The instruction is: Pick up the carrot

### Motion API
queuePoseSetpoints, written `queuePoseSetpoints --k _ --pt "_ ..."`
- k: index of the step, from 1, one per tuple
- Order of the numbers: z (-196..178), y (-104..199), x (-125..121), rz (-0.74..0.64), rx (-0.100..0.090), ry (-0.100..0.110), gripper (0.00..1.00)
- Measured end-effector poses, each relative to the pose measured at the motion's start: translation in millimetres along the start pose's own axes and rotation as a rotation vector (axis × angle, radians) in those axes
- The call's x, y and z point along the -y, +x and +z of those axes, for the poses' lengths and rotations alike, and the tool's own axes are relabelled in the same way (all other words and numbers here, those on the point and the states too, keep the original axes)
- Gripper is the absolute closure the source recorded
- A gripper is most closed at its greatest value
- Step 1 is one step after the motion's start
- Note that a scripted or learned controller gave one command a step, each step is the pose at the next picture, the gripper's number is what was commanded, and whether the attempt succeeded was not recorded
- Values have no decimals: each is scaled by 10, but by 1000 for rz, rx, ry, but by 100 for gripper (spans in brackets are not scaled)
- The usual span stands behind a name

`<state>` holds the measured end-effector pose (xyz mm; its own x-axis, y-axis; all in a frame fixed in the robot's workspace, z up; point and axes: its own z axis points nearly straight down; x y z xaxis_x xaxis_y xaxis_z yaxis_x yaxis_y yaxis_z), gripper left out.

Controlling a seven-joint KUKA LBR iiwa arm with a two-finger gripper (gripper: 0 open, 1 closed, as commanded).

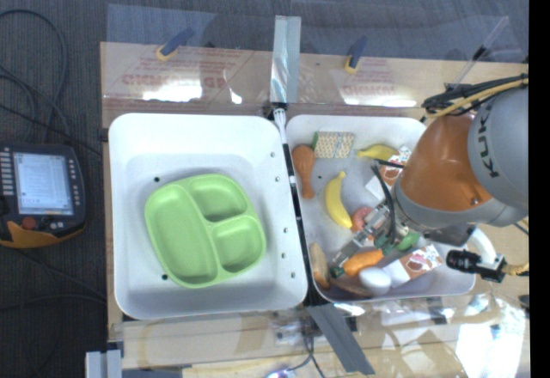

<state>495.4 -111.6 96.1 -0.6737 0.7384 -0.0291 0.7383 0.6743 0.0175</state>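
Carrot [362, 261], a short orange plastic one with a green tip, lies in the near part of the right-hand shallow white bin [447, 286], just under the two-finger gripper [371, 232].

Nearest the camera's lower edge, a white egg-shaped piece [375, 278] sits touching the carrot's near side, with a red-and-white packet [423, 260] just to its right. The gripper reaches down over the carrot from the grey arm with the orange band [438, 174]; whether its fingers are spread or closed I cannot tell, and nothing shows clearly between them. Farther back lie a yellow plastic banana [336, 200], an orange drumstick-shaped piece [303, 163] along the left wall, and a beige waffle-like block [333, 144] near the far wall. The left-hand white bin [129, 196] bears a light green three-compartment tray [204, 230].
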Motion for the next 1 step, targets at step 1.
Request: queuePoseSetpoints --k 1 --pt "3 55 -28 20 6 0 0"
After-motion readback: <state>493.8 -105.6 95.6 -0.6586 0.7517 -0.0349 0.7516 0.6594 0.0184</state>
